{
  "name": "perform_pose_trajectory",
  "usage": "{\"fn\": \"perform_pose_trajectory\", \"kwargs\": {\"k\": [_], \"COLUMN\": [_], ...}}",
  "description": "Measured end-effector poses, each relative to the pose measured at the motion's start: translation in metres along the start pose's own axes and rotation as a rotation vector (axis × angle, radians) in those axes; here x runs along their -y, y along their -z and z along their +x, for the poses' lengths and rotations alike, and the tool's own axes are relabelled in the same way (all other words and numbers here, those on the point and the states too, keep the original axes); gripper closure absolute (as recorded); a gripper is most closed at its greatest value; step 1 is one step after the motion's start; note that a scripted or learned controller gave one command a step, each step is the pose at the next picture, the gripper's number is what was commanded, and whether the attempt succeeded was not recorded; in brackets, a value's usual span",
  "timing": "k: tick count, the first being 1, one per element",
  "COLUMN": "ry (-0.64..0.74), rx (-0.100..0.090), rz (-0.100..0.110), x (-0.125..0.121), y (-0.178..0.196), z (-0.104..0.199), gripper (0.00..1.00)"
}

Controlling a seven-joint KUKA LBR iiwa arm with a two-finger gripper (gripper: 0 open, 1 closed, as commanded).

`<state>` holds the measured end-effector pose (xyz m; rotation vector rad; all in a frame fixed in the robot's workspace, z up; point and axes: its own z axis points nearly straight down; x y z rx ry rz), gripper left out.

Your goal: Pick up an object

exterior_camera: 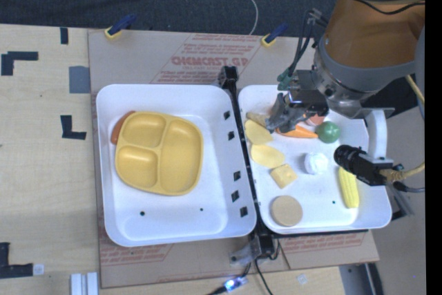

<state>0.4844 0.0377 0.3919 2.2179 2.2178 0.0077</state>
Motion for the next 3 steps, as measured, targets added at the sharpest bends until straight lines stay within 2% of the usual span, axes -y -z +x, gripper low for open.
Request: {"fn": "perform_pose_trajectory", "kwargs": {"k": [1,2,3], "ry": [0.007,-0.001,0.005], "rx": [0.0,0.0,-0.001], "rz": [0.012,0.0,0.003], "x": [0.002,0.0,0.0], "y": [-0.032,0.048,0.09], "z": [0.065,0.02,0.054], "gripper": [1.0,1.0,1.0]}}
